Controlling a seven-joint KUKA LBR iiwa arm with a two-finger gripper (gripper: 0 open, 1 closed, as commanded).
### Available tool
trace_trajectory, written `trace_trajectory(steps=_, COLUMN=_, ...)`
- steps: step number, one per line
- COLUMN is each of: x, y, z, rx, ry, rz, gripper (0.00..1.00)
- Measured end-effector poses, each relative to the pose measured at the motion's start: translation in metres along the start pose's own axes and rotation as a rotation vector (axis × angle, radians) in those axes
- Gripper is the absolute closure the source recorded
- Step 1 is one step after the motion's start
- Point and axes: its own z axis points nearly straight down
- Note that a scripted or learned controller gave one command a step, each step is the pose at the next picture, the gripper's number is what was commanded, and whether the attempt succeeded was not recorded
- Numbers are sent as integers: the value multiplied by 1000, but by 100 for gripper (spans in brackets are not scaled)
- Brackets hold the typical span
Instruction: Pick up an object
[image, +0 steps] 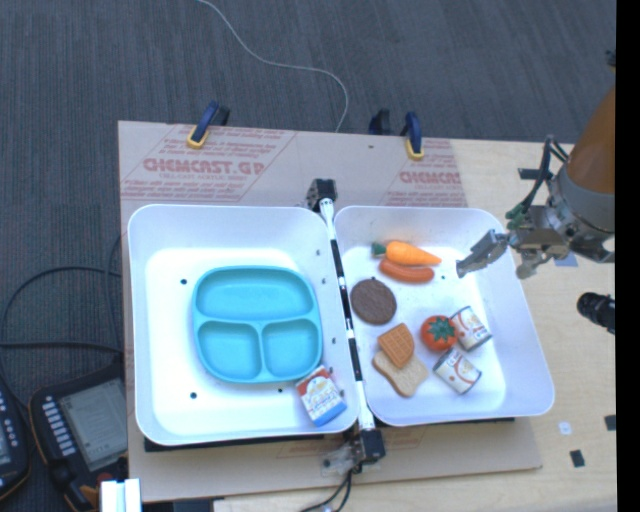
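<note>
The right bin (520, 330) holds the pickable things: a carrot (408, 253) at the far side over an orange sausage-like piece (406, 271), a brown round cookie (373, 300) nearer, then a waffle piece (397, 343) touching a bread slice (402, 374), a tomato (437, 332), and two small cartons (469, 328) (458, 370) to its right. The pincer (500, 252) hovers over the bin's far right part, fingers spread apart with nothing between them. In the left bin (150, 330) sit a blue divided tray (258, 322) and a small milk carton (321, 396) at the near right corner. Both bins rest on a cardboard-covered surface (250, 170).
</note>
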Motion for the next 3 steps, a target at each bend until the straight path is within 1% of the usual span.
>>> trace_trajectory(steps=1, x=-17, y=9, z=180, rx=1, ry=0, rz=1, gripper=0)
trace_trajectory(steps=2, x=-18, y=9, z=170, rx=1, ry=0, rz=1, gripper=100)
trace_trajectory(steps=3, x=-17, y=9, z=170, rx=1, ry=0, rz=1, gripper=0)
